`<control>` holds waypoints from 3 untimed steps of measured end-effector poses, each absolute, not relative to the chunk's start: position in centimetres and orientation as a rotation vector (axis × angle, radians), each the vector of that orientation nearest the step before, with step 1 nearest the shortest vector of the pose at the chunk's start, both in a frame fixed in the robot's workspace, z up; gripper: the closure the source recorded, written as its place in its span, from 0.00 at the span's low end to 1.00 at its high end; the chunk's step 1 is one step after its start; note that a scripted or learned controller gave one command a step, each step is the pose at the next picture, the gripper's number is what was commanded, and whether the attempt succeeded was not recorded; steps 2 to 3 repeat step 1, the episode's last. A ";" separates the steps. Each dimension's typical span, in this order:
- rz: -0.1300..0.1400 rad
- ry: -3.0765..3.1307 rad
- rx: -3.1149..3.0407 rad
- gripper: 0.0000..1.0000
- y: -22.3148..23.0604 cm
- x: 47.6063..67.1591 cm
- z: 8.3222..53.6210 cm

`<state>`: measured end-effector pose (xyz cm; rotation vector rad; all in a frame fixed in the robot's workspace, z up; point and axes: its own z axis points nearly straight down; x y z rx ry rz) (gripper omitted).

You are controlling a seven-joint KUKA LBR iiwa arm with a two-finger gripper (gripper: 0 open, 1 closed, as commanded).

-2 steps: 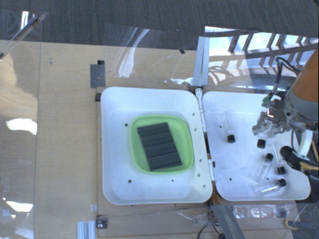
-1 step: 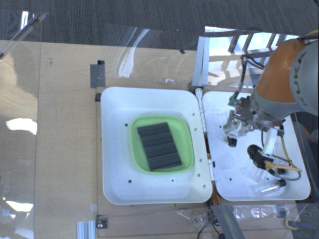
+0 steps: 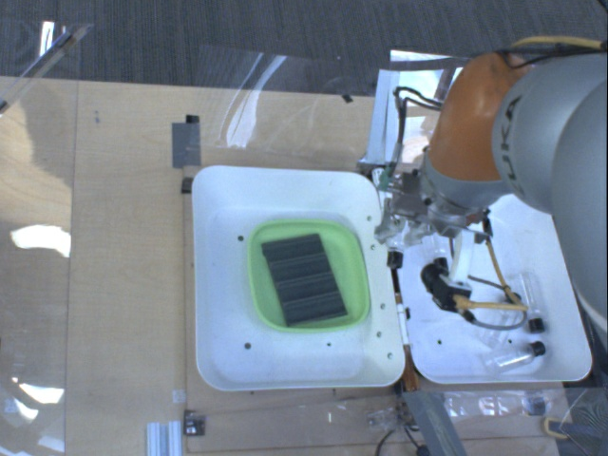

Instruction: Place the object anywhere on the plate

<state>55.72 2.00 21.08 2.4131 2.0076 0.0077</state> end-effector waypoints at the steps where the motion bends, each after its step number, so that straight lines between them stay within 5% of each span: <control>1: 0.007 2.007 2.413 0.00 2.0 55.7 21.1; 3: 0.007 2.007 2.413 0.00 2.0 55.7 21.1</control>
